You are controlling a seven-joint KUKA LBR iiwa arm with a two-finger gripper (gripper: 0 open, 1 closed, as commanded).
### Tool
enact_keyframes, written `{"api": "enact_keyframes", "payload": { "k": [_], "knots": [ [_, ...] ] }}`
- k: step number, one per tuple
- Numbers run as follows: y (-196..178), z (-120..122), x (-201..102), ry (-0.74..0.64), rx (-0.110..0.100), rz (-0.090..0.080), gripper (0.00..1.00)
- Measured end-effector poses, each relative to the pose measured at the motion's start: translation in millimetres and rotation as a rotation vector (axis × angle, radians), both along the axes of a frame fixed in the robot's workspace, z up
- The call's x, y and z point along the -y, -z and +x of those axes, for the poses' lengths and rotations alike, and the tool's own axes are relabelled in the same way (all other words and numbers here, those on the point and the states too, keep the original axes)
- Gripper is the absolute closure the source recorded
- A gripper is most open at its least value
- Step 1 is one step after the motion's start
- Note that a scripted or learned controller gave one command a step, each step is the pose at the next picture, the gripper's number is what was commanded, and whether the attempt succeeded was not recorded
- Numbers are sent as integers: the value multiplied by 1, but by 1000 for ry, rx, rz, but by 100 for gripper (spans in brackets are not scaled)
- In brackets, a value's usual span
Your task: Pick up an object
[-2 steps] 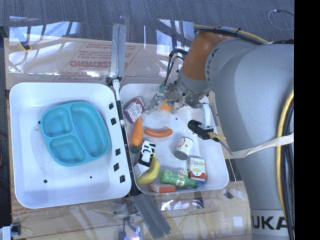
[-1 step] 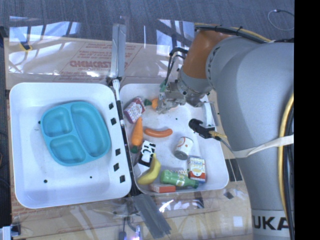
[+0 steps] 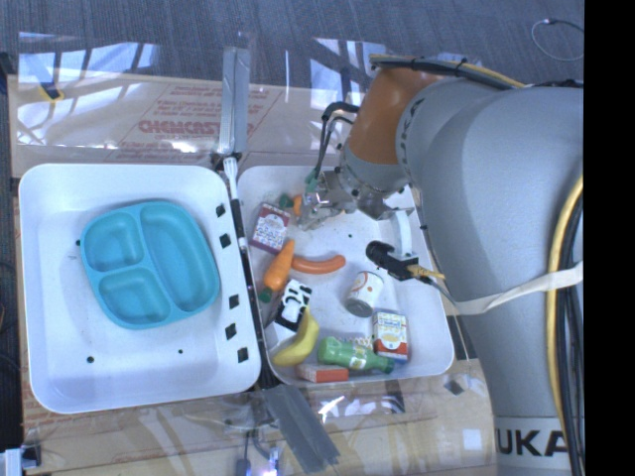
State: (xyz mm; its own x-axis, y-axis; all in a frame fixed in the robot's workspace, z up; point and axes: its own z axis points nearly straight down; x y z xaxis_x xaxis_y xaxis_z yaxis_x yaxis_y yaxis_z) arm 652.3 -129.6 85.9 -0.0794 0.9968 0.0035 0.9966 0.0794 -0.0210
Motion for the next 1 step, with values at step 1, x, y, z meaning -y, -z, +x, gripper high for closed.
{"api": "enact_keyframes", "payload": {
  "k": [1],
  "knots": [
    [0,0,-2,-2,-1,3,0]
  ]
}}
